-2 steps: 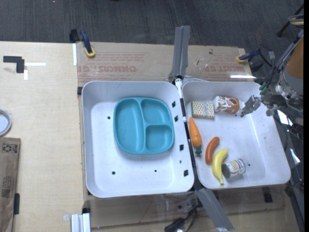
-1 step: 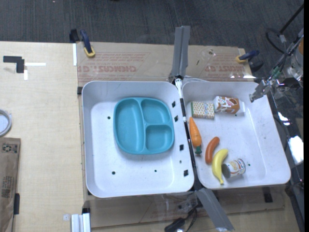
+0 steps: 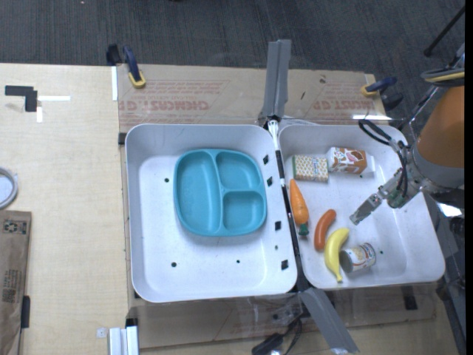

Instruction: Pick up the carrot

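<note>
The orange carrot (image 3: 298, 203) lies along the left wall of the right bin (image 3: 414, 272), its green end toward the front. My gripper (image 3: 367, 209) hangs over the middle of that bin, right of the carrot and apart from it, with nothing visible between its fingers. The arm comes in from the right edge.
Also in the right bin: a red-orange sausage-like item (image 3: 323, 228), a banana (image 3: 336, 251), a small can (image 3: 360, 257), a cracker box (image 3: 310, 168) and a brown packet (image 3: 347, 160). The left bin (image 3: 148, 257) holds a teal divided plate (image 3: 220, 191).
</note>
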`<state>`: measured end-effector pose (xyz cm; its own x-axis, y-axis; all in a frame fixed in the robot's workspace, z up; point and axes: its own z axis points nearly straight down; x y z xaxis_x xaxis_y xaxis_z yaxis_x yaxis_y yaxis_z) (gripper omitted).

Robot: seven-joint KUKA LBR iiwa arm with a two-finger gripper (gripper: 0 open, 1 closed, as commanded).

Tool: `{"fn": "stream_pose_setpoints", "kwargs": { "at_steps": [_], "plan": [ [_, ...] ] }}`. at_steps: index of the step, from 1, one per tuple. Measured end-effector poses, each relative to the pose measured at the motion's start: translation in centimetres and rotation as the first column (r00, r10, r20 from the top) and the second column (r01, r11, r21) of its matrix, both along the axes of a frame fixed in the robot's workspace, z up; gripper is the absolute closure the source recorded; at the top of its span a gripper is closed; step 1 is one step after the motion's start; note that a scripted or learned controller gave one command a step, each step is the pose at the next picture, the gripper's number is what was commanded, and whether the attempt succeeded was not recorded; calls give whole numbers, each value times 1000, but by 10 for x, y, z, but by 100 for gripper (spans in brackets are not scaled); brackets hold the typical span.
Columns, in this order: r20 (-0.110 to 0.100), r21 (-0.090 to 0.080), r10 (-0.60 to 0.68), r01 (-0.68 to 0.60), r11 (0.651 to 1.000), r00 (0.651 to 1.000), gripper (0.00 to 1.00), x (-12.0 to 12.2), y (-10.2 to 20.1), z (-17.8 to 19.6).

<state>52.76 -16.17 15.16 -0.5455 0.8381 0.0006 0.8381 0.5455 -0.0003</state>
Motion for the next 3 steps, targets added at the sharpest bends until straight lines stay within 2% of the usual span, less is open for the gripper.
{"fn": "stream_pose_setpoints", "kwargs": {
  "at_steps": [1,2,3],
  "plan": [
    [-1,0,-130,130,992,992,0,13,62,-60],
    [1,-1,-164,164,987,987,0,58,62,-60],
    [-4,-1,92,-92,996,996,0,86,62,-60]
  ]
}}
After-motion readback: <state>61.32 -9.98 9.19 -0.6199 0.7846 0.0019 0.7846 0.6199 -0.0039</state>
